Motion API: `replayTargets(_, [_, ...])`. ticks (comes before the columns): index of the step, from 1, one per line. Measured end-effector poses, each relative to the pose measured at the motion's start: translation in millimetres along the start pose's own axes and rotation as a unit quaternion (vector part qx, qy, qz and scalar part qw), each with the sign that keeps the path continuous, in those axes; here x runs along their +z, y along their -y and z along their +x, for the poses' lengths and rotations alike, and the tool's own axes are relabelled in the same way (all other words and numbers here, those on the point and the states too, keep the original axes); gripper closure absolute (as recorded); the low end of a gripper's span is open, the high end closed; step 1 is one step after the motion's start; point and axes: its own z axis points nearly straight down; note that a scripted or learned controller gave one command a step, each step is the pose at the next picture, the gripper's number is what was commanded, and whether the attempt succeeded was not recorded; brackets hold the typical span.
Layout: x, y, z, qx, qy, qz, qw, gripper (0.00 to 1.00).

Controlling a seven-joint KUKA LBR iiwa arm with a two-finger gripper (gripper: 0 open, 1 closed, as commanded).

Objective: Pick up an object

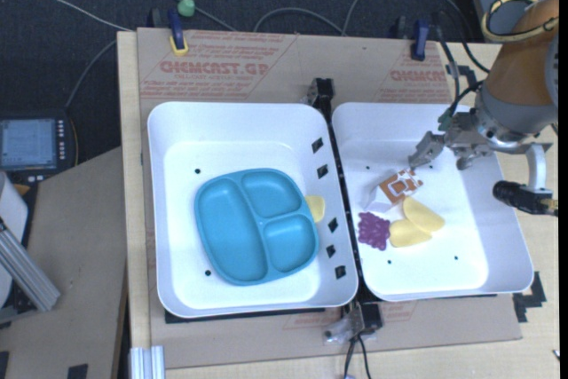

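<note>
The right bin (pixel 497 266) is the landmark: orange-banded arm (pixel 524 58) over its far right corner, end effector (pixel 426 153) low inside, can't tell its state. Orange-white packet (pixel 400 186) sits just below. I'd center over it before dropping.

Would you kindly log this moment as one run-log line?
gripper: over right white bin, nothing seen held | nearest: small orange-and-white item | also: purple grape bunch, yellow pieces | left bin: blue divided tray

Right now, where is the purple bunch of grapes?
In the camera view, the purple grapes lie in the right bin, near its left wall, just left of the yellow pieces.
</note>
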Motion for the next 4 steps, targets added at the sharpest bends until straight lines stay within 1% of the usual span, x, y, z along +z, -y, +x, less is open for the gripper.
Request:
replayTargets(1, [44, 2, 8, 0.0, 0.0, -0.006, 1.0, 0.0])
replayTargets(2, [27, -1, 8, -0.001, 0.0, -0.012, 0.9999, 1.0])
replayTargets(3, [-34, -9, 4, -0.001, 0.002, -0.007, 1.0, 1.0])
replayTargets(4, [-89, -20, 1, -0.001, 0.002, -0.007, 1.0, 1.0])
